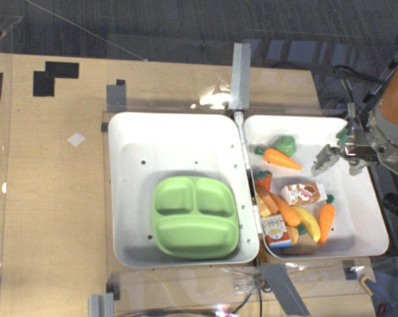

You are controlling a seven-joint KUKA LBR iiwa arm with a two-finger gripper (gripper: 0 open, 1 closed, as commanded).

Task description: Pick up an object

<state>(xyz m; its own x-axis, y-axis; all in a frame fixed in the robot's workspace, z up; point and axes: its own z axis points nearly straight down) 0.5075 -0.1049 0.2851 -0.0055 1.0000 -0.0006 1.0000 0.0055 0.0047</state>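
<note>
The right bin [360,240] holds several toy foods. A carrot [281,158] lies beside a green vegetable [286,143] at the back. A small snack box [303,193] sits mid-bin, with a banana [309,222], two more carrots [326,220] [288,211], a red piece [263,179] and a small carton [274,228] around it. My gripper [339,162] hovers over the bin's bare right part, to the right of the back carrot and above the snack box. It is open, with nothing between its fingers [323,158].
The left bin [129,144] holds a green divided plate [195,215]. A metal post [240,78] stands at the back, where the two bins meet. The arm's cables [357,78] hang over the right bin's far corner.
</note>
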